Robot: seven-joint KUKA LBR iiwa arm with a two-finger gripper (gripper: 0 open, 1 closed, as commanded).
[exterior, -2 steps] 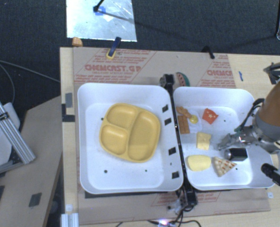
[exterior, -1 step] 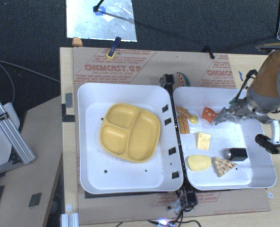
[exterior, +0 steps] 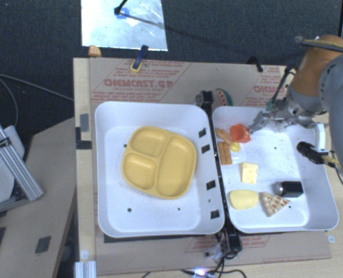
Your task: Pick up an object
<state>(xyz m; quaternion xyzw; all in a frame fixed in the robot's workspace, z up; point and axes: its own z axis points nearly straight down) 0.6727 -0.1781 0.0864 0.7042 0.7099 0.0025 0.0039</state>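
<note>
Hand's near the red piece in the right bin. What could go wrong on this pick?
1. The red piece lies close against the orange strip and a small yellow bit, so the hand may nudge or catch a neighbour instead.
2. That cluster lies close to the right bin's left wall, which could block a finger.
3. The hand seems to arrive beside the piece, so it may close on nothing.
</note>
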